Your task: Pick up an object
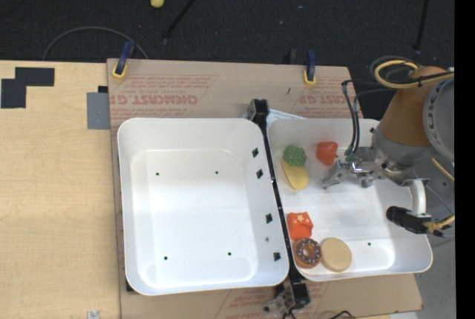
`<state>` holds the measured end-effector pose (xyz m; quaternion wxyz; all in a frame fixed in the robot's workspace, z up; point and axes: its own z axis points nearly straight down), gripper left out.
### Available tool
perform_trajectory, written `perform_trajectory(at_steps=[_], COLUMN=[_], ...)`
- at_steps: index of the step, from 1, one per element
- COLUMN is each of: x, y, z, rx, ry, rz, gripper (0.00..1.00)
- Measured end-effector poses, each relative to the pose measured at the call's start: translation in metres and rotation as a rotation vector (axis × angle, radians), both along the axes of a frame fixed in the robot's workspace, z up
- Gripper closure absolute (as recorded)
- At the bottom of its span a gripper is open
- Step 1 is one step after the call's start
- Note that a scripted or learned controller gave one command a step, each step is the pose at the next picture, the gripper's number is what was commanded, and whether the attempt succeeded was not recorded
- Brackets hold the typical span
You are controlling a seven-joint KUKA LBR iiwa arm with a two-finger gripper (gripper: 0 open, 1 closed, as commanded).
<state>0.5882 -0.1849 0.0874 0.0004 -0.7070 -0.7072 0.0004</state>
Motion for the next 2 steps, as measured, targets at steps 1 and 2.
perform_trajectory(at_steps=[1,2], x=[0.0,0.0], y=[-0.001,0.009], z=[0.01,0.061], rx=[0.0,-0.001], ry=[-0.001,-0.005], rz=[-0.001,0.0], gripper=[1.0,1.0])
